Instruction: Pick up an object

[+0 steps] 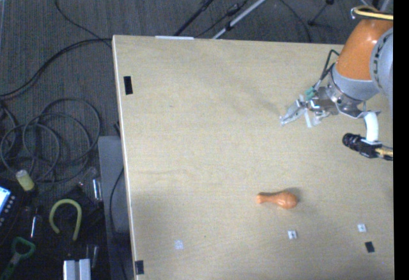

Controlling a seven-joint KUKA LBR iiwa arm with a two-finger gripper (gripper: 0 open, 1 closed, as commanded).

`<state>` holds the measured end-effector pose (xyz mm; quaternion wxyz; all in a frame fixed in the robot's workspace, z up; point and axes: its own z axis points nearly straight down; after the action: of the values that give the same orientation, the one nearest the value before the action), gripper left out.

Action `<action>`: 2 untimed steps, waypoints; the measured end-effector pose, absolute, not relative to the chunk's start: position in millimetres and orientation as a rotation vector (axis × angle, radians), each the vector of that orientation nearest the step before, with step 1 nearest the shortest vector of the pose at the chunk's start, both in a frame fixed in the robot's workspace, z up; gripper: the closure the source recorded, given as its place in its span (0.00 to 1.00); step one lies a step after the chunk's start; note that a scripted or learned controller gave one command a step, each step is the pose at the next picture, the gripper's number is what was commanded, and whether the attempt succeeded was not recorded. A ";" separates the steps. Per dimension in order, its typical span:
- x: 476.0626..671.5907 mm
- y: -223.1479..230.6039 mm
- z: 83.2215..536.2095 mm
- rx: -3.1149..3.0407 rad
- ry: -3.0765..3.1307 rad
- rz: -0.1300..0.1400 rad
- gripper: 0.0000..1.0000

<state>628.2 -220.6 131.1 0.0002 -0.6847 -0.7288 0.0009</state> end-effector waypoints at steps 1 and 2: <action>657.9 -213.6 83.6 -2.037 -2.393 0.005 0.00; 668.5 -142.8 83.8 -1.769 -2.596 0.001 0.00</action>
<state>668.5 -142.8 83.8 0.0000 -0.5630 -0.8265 0.0004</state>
